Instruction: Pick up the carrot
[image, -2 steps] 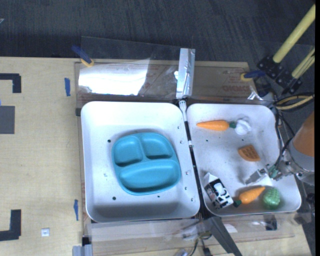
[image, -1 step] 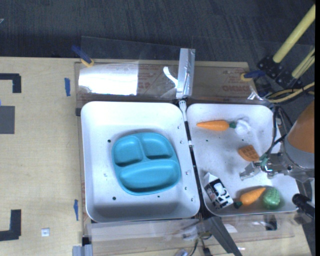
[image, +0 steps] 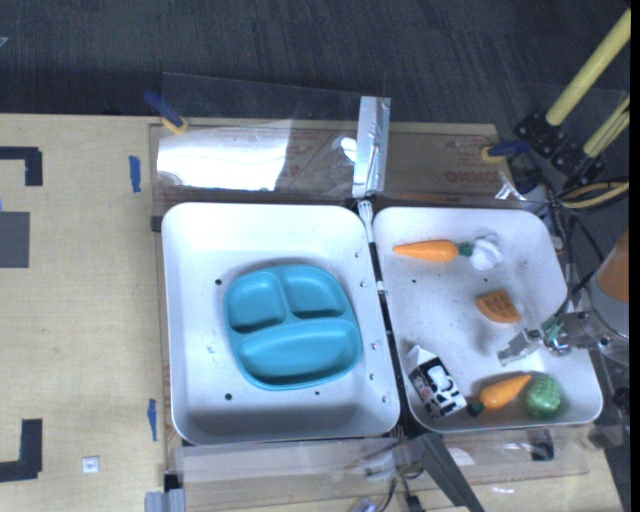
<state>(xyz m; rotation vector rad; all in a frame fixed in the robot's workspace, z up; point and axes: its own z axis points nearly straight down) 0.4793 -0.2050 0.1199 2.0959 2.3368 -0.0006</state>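
Blue, a divided plate (image: 291, 325) lies in the middle of the left bin (image: 190, 300), well apart from everything else. In the right bin (image: 440, 225), a carrot (image: 426, 251) lies at about eleven o'clock, its green end pointing right toward a small white object (image: 486, 253) just beside it. Near the bin's centre sits an orange-brown piece (image: 499, 306). At about seven o'clock a black-and-white item (image: 436, 385) rests against the bin's wall; right of it, at five o'clock, a second carrot (image: 501, 392) lies tilted, just beside a green item (image: 543, 396). The arm (image: 612, 290) enters from three o'clock, reaching low over the bin's right rim, with the gripper (image: 530, 341) pointing left above the floor between the orange-brown piece and the second carrot. Nothing sits between its fingers; whether they are spread or closed, I cannot tell.
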